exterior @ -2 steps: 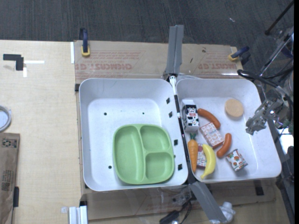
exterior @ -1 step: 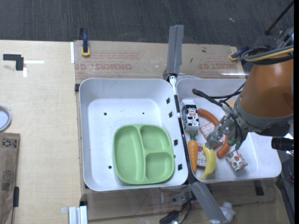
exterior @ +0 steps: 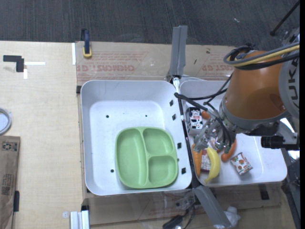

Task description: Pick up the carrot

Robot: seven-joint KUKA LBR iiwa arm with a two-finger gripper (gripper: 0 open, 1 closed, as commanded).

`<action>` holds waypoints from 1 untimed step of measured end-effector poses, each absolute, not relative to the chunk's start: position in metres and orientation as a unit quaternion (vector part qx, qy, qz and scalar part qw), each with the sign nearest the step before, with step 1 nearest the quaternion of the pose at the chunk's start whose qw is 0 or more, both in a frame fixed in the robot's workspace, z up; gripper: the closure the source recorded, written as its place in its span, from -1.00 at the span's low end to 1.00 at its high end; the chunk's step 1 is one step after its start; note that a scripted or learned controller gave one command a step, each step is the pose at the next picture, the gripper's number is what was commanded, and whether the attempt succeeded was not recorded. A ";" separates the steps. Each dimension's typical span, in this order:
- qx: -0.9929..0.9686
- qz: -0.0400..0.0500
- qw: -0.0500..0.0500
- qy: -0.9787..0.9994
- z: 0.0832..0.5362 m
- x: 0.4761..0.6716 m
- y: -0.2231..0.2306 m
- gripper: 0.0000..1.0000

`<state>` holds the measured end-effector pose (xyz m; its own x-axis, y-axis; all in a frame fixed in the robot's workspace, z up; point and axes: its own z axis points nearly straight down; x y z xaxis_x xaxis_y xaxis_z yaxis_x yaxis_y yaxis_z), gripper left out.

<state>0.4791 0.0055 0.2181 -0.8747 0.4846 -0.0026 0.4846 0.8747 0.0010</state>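
The long orange carrot lies in the right-hand shallow white bin, against its left wall, beside a yellow banana. The end effector sits low above this cluster; its grip state cannot be determined. Judged status: carrot not yet lifted

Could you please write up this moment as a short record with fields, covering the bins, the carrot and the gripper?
left bin: holds a green divided plate
right bin: holds carrot, banana, small cartons
carrot: lies along the right bin's left wall, beside the banana
gripper: low over the right bin's clutter, near the carrot
grasp: cannot tell
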 end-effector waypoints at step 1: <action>0.274 0.000 0.001 0.962 0.349 0.479 -0.054 1.00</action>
